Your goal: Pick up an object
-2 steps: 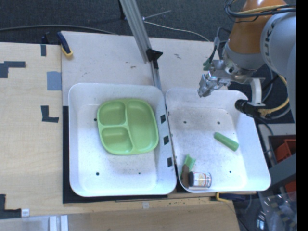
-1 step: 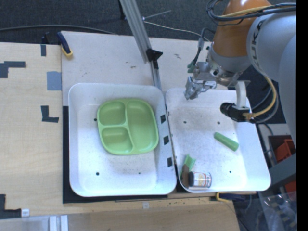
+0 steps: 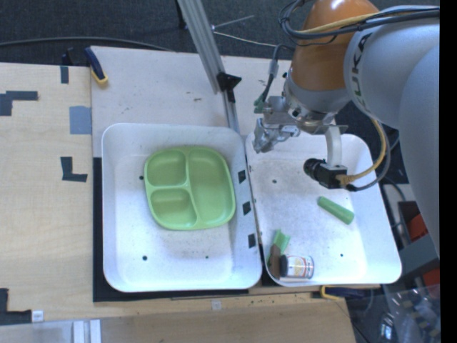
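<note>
Two bins sit on the counter; the tool hovers at the right bin's upper-left corner, its state impossible to tell. A miss looks likely, since it is well apart from the green stick, which lies mid-bin, long axis running upper-left to lower-right.

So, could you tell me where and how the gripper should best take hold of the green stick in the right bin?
Probably across its middle, coming straight down. The green stick lies flat and slanted on the right bin floor, apart from other items, so fingers closing across its narrow width should find room on both long sides.
</note>
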You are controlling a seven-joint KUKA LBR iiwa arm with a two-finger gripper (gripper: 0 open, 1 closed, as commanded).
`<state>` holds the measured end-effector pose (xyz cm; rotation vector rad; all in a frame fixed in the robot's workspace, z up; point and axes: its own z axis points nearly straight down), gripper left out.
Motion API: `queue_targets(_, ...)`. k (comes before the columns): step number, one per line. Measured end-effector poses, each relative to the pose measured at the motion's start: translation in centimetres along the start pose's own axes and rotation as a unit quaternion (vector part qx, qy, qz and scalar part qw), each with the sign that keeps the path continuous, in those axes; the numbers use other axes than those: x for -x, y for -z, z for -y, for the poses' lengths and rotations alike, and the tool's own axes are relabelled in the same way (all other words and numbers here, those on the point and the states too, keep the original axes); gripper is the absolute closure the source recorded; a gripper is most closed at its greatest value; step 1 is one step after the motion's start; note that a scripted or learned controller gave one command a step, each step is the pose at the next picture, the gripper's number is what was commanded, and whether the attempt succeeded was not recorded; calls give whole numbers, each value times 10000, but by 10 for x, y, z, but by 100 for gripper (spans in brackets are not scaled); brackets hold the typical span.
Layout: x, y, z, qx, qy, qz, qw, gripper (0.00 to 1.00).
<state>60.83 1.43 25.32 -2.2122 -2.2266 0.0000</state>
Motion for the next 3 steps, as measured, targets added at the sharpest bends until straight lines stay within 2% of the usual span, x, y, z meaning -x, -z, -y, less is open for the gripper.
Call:
queue_targets(2, -87, -3, 31, -8, 2, 6, 10000, 100)
queue_targets(3, -84, -3, 30, -2, -18, 12, 10000, 0)
